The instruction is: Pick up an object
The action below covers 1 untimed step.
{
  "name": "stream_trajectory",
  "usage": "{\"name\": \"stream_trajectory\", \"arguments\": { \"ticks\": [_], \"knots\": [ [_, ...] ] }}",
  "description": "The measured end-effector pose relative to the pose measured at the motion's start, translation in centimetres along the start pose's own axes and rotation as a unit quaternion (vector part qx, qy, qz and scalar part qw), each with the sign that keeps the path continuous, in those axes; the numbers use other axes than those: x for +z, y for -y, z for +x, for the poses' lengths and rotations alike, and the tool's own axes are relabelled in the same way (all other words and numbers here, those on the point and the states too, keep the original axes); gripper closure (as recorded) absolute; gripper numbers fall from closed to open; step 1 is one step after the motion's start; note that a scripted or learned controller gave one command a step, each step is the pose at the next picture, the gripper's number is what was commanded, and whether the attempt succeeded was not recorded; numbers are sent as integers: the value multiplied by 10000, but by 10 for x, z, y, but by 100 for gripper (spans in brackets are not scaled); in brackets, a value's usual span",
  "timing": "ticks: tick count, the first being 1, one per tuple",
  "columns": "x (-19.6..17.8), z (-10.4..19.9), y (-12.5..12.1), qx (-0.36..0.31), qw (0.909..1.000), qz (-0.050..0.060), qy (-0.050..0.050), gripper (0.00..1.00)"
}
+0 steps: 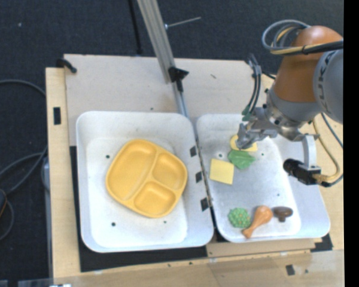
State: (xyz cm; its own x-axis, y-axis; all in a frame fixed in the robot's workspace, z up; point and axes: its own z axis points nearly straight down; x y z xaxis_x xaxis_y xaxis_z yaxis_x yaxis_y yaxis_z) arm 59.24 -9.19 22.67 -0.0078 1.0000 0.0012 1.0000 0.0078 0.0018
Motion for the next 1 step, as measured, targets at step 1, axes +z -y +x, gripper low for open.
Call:
{"name": "stream_trajectory", "arguments": {
  "ticks": [1],
  "knots": [
    [3,54,2,3,10000,6,0,100]
  ]
}}
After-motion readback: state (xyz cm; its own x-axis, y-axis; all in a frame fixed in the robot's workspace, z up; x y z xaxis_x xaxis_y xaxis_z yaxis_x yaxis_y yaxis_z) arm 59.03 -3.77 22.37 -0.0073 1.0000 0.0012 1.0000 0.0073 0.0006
